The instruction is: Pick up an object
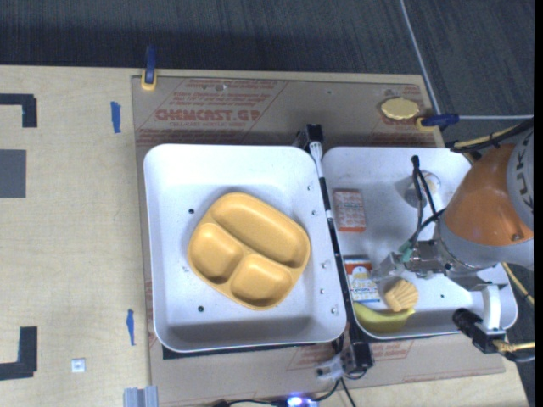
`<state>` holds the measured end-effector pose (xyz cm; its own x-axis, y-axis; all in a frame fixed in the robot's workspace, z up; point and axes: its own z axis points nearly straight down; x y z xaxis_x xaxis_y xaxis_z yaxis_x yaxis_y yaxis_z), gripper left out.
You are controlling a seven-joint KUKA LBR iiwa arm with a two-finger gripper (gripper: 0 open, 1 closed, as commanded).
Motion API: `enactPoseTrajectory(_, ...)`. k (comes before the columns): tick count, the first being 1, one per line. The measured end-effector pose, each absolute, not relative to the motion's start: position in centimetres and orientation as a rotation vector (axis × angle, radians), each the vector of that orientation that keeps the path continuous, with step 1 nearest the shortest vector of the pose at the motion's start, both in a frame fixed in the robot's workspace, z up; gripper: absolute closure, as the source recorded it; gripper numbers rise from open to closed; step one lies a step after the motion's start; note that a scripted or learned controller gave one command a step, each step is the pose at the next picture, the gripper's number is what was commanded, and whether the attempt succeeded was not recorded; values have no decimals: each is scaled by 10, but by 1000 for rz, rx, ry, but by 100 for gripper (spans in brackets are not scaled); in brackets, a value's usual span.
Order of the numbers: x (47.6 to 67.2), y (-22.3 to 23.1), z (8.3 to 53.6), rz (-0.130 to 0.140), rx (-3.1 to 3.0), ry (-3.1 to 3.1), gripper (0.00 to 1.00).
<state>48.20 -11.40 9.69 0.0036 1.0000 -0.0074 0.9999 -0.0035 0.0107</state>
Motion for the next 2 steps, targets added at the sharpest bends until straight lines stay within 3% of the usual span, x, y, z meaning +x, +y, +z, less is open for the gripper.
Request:
enactPoseTrajectory(1, 483, -114, 107, 6, 2213, 2206, 100)
enactPoseTrajectory(2, 483, -114, 107, 7, 2214, 2206, 0)
